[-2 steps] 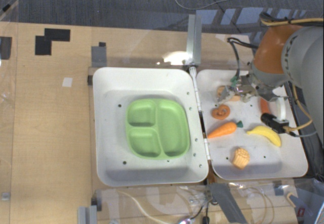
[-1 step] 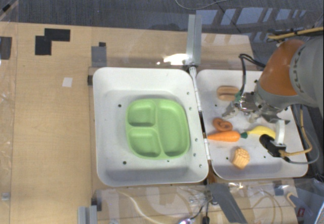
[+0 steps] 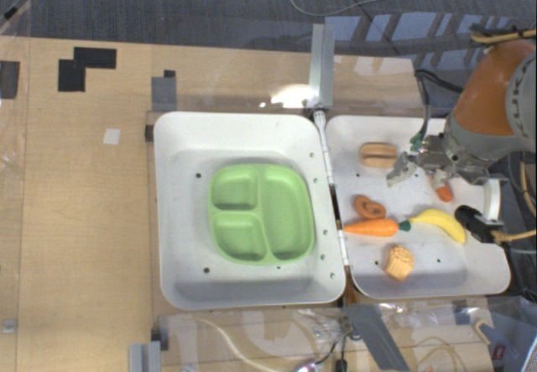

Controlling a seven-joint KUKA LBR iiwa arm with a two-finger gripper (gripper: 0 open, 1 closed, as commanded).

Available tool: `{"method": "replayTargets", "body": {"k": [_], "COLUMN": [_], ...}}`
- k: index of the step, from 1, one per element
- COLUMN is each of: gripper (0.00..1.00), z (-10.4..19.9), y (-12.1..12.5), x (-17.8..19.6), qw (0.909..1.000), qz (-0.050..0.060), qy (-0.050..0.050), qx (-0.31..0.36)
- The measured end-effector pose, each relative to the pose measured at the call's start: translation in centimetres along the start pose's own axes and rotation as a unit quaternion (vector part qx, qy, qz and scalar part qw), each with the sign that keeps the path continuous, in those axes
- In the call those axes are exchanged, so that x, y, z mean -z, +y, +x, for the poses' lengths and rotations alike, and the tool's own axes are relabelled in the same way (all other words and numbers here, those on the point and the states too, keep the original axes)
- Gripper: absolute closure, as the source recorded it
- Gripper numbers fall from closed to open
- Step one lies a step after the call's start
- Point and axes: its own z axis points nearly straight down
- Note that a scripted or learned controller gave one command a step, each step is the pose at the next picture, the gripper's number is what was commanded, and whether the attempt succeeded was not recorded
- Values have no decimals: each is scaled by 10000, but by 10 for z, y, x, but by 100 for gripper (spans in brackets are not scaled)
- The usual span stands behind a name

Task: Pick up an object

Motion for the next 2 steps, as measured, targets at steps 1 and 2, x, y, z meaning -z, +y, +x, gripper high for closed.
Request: {"method": "replayTargets", "body": {"k": [1,2], "gripper": [0,0], "z": [46,41], "y": [-22,44], "x": [-43,-14], "qw": [9969,9981], "qz": [-45,-12], "qy": [-2,-3], "qx": [781,620]}}
